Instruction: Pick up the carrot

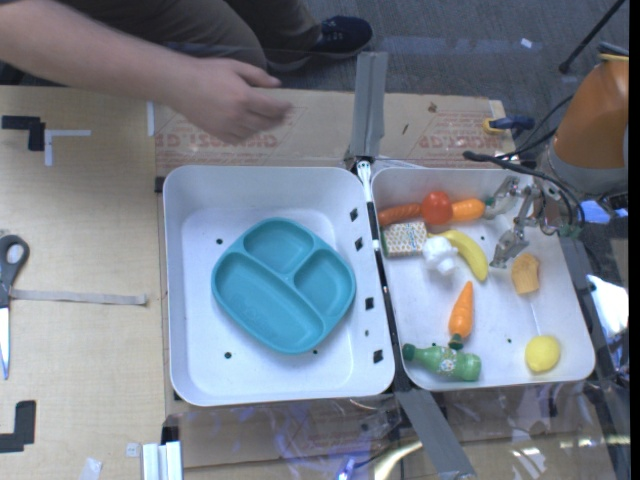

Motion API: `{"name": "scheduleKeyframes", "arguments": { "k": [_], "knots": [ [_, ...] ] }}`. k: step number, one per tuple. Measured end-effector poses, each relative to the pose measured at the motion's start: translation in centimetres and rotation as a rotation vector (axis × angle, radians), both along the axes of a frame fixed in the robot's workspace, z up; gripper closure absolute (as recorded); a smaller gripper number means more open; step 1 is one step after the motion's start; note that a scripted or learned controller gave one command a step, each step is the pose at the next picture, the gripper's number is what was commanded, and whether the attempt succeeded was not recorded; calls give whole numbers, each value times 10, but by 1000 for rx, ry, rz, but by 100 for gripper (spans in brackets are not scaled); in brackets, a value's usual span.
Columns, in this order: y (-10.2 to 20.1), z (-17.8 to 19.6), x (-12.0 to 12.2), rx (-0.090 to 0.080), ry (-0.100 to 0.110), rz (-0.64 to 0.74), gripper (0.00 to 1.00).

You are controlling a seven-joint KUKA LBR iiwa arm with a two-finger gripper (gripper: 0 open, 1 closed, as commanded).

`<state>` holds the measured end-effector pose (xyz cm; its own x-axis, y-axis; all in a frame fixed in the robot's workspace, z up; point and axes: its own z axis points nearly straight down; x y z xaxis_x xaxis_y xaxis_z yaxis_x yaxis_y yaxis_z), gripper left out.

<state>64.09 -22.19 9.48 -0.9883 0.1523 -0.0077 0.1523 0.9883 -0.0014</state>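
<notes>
The carrot (461, 311), orange with a small green top at its lower end, lies nearly upright in the view in the middle of the right bin (570, 298). My gripper (508, 246) hangs over the bin's back right part, above and to the right of the carrot and apart from it. Nothing shows in its grasp. A tan bread-like piece (525, 274) lies just below the gripper.
Around the carrot are a banana (469, 254), a cracker box (405, 238), a white lump (438, 255), a green bottle (445, 362) and a lemon (542, 353). A tomato (436, 208) and orange-red pieces line the back wall. The left bin holds a blue divided plate (283, 285). A person's hand (235, 103) reaches over the cardboard behind.
</notes>
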Motion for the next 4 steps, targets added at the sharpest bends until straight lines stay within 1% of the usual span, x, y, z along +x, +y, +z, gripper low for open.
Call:
{"name": "scheduleKeyframes", "arguments": {
  "k": [1, 2, 3, 4],
  "knots": [
    [34, -2, -83, 3, 3, -162, 0],
    [96, -1, -146, 3, -1, -197, 0],
    [129, 73, -53, 2, 2, 9, 0],
    [72, 9, -6, 1, 1, 123, 0]
  ]
}}
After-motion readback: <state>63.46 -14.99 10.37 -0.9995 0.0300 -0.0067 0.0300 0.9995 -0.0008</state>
